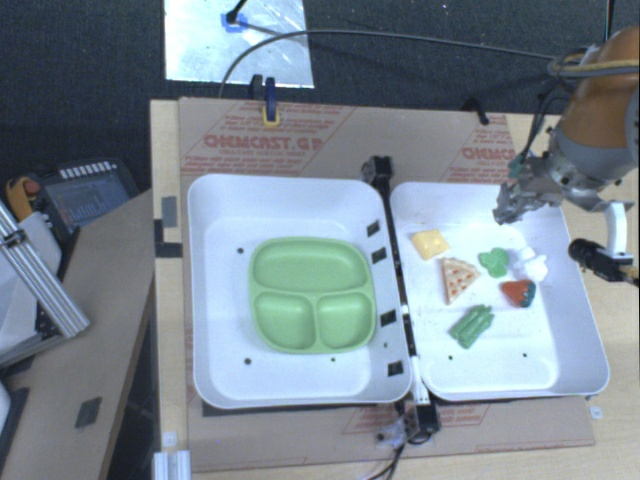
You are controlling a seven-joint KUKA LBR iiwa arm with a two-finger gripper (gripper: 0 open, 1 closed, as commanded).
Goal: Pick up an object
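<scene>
A green bean pod (471, 325) lies nearest the camera in the right bin (575, 368), its long axis running diagonally. Behind it sit a pizza slice (458, 279), strawberry (518, 292), broccoli floret (494, 262) and yellow cheese piece (430, 243); the left bin (215, 268) holds 1 green divided tray (311, 295). The gripper (512, 211) hovers over the right bin's far edge, grip state unclear, with the cheese and broccoli closest, toward the camera.

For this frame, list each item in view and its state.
Green three-compartment plastic tray: flat in left white bin.
Yellow cheese wedge, pizza slice, green broccoli piece, red strawberry, green bean bundle: lying loose in right white bin.
Gripper: above right bin, holding nothing visible.
</scene>
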